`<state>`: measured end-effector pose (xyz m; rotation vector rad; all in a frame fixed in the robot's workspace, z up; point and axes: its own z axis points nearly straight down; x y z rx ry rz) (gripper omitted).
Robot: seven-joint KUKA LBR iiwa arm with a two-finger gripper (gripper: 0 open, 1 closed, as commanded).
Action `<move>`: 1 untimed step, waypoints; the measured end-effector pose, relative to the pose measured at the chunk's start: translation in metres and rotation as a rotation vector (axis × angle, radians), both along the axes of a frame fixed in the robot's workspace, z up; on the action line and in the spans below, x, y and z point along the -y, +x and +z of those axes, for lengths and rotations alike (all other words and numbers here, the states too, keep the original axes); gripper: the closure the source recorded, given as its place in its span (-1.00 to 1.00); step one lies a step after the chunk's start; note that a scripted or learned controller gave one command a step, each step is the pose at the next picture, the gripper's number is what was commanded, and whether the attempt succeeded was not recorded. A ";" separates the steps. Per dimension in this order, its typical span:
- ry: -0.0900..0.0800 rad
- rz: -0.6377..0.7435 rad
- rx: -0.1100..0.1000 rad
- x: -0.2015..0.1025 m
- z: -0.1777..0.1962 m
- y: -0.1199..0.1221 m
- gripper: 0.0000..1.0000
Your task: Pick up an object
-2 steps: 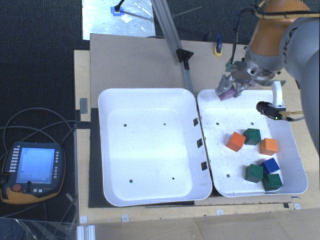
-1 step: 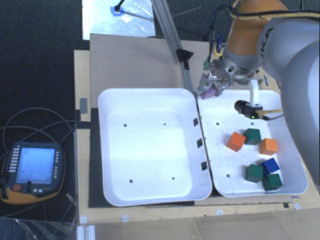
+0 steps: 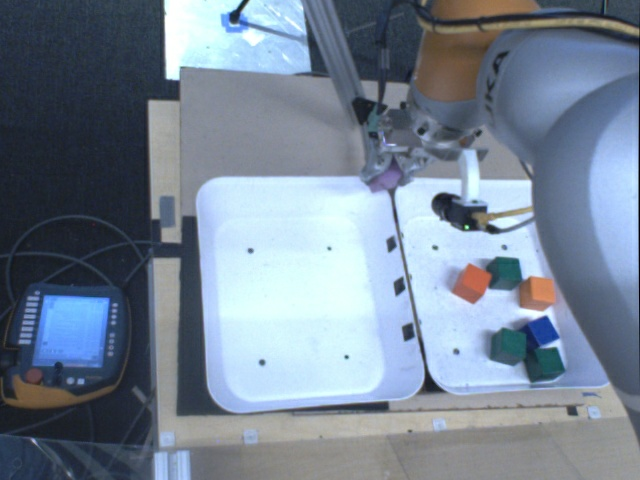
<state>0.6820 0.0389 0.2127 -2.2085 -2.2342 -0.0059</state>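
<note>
Almost nothing in the camera view could be read. On the grey arm (image 3: 560, 78), in the upper right of the frame just below the orange band, dark letters stood on the casing; they looked like part of the maker's name, "KU", but the rest curved out of sight. The handheld control pendant (image 3: 65, 343) at the lower left of the frame had a lit screen, yet whatever it displayed was too small and washed out to make out, and its buttons bore no legible marks. The small dark tags along the wall between the two white bins (image 3: 400, 286) carried no readable writing.
</note>
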 end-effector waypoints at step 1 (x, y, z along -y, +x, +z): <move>0.000 -0.002 -0.001 -0.049 -0.003 0.000 1.00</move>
